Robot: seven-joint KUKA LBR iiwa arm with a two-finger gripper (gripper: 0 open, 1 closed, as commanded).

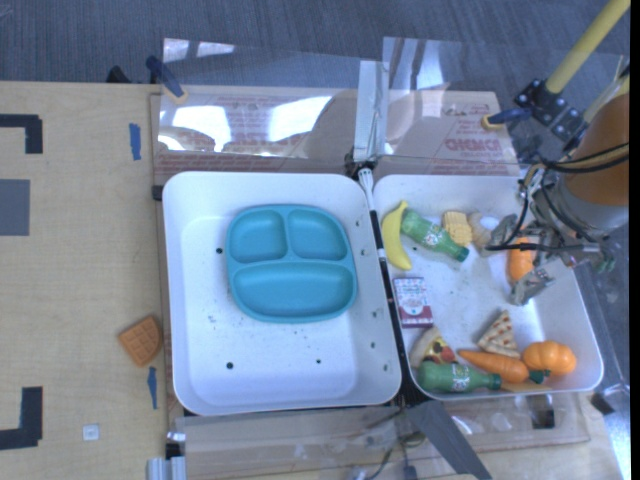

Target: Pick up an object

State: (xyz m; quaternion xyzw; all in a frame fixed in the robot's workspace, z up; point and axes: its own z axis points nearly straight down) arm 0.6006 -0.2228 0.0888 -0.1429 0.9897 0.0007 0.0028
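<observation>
The right bin (580, 313) holds several toy foods: a yellow banana (393, 238), a green bottle (432, 236), a corn cob (457, 227), a small red and white carton (412, 300), a pizza slice (499, 335), a carrot (492, 364), a second green bottle (455, 376) and an orange fruit (553, 356). My gripper (528, 280) reaches down into the bin's right half, close above its floor. A small orange piece (519, 264) lies right against the gripper's upper left side. Whether it is held cannot be seen.
The left bin (200, 368) carries a blue divided plate (290, 263). A brown waffle piece (141, 339) lies on the wooden bench left of the bins. Clear plastic walls (300, 118) stand behind both bins. The arm and its cables hang over the right bin's far right corner.
</observation>
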